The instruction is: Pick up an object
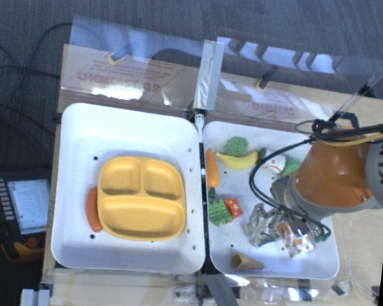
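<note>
Left bin (72,169): holds a yellow divided tray (142,198); an orange sausage (92,208) lies at the tray's 9 o'clock, touching it
Divider: a carrot (211,168) rests along it
Right bin (330,266): banana (237,161) and broccoli (235,145) at 11 o'clock, green block (219,212) near centre, brown cone (246,262) at 6 o'clock
Gripper (280,230): low over the bin floor at 4 o'clock, probably to reach small items; whether the fingers are wide or narrow I cannot tell
</note>
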Available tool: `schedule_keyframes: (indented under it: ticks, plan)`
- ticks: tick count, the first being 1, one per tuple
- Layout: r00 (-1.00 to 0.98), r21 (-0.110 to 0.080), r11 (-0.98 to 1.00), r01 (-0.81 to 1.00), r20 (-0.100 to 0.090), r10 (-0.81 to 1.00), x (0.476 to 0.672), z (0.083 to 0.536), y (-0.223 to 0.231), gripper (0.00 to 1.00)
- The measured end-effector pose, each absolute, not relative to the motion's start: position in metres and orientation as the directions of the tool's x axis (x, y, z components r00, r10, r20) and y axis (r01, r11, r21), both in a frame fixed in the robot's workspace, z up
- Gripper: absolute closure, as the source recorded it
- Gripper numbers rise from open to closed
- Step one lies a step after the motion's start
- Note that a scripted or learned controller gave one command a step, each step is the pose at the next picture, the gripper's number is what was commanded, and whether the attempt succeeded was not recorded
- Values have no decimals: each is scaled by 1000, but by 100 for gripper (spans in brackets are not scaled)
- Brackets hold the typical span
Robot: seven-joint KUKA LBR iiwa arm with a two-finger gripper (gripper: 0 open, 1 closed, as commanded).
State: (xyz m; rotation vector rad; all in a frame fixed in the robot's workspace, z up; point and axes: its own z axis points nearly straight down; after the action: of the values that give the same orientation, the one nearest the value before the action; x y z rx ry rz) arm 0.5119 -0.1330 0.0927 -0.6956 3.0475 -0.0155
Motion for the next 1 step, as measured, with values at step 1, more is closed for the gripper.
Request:
schedule_keyframes:
  ticks: [1]
  plan:
    - [-901,-12,901,-434,-13,-434,511,91,-133,0]
